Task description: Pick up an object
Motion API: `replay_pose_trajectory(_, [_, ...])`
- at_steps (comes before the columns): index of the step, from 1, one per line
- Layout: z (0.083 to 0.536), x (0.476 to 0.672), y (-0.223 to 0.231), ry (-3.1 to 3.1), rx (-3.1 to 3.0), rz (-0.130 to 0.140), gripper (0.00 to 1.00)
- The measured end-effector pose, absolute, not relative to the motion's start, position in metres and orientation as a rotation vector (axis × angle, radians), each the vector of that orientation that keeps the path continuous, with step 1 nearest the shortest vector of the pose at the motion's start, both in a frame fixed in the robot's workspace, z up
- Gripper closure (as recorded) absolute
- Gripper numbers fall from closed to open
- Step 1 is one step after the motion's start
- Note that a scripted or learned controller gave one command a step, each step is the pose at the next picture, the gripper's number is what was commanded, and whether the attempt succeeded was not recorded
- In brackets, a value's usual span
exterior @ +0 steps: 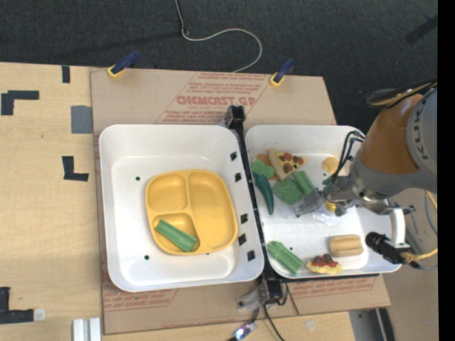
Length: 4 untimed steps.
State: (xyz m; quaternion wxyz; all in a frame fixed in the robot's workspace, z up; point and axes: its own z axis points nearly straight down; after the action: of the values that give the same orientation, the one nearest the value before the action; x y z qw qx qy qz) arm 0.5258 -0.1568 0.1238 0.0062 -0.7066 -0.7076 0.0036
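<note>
Now, you read the scene from the left side to the right.

Left bin (pixel 117 155): it holds a yellow divided plate (pixel 206 197), and one green piece (pixel 176 235) lies in the plate's lower compartment. It is well apart from the arm, so you can leave it.

Right bin (pixel 306 133): the toys are here. You see a dark green pepper (pixel 264 190) close to the divider, a pizza slice (pixel 284 162) near the far wall, a green block (pixel 291 188) just beside the gripper, a green pod (pixel 283 256) at the near wall, a bread roll (pixel 345 245) and a small red and yellow piece (pixel 324 263) beside it.

Gripper (pixel 313 203): it is low in the right bin, just right of the green block. Its fingers (pixel 306 207) are dark and small, so I cannot tell if they are apart or closed, and nothing is clearly between them.

Step in hand: I judge it as the reach and descent; no object is lifted yet.

Next move: you need the fingers on both sides of one toy, probably the green block, then a firm closing and a straight lift. The pepper and the pizza slice are near, so they may be pushed.
</note>
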Motion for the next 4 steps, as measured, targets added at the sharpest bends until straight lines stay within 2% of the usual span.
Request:
replay_pose_trajectory(1, [0.08, 0.526, -0.157, -2.22, -2.219, 0.008, 0.0])
replay_pose_trajectory(2, [0.091, 0.527, -0.158, -2.221, -2.22, 0.007, 1.0])
replay_pose_trajectory(4, [0.183, 0.51, -0.155, -2.221, -2.217, 0.002, 1.0])
